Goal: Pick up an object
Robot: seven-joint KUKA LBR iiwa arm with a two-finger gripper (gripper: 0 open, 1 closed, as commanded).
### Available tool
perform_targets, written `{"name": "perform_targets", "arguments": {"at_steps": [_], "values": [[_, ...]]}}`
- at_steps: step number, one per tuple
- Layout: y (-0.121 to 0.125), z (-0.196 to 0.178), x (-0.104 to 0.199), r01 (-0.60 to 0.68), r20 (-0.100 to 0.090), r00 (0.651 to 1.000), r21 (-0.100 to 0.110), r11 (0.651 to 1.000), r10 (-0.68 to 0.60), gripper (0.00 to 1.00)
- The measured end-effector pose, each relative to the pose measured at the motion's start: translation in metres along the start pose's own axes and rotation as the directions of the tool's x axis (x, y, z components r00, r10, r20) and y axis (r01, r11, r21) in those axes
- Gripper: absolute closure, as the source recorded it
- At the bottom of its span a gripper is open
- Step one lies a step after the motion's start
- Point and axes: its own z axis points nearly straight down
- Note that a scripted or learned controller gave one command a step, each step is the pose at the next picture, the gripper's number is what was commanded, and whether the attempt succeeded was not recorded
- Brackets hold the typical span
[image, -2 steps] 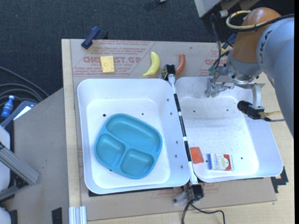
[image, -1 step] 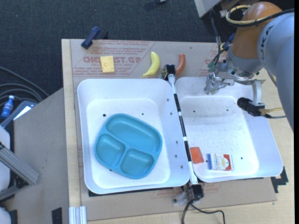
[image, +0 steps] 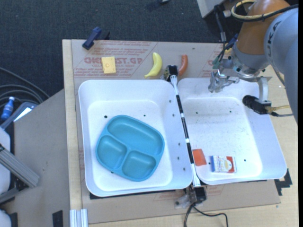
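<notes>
My gripper (image: 218,84) hangs over the back rim of the right bin (image: 265,141), under the grey wrist with the orange band. Nothing shows beneath it. In the right bin's front corner lie a small orange block (image: 199,157) and, beside it, a white packet with red and blue print (image: 222,164), both well in front of the gripper. A blue divided plate (image: 130,147) lies flat in the left bin (image: 90,103).
Behind the bins on the brown bench lie a yellow banana (image: 154,65), an orange sausage-shaped toy (image: 182,64) and a yellow square block (image: 108,65). A blue object (image: 91,38) sits at the bench's back left edge. A black fitting (image: 255,104) sticks in over the right bin's right rim.
</notes>
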Motion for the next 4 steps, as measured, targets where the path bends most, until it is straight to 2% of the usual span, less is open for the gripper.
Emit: {"name": "perform_targets", "arguments": {"at_steps": [1, 2, 3, 4], "values": [[-0.001, 0.035, 0.014, 0.0, -0.002, 1.0, 0.006, 1.0, 0.0, 1.0], [0.0, -0.002, 0.006, -0.001, 0.0, 1.0, 0.0, 1.0, 0.001, 1.0], [-0.001, 0.061, 0.013, 0.0, -0.002, 1.0, 0.005, 1.0, 0.0, 1.0], [0.0, 0.014, -0.014, -0.001, 0.0, 1.0, 0.0, 1.0, 0.001, 1.0]]}}
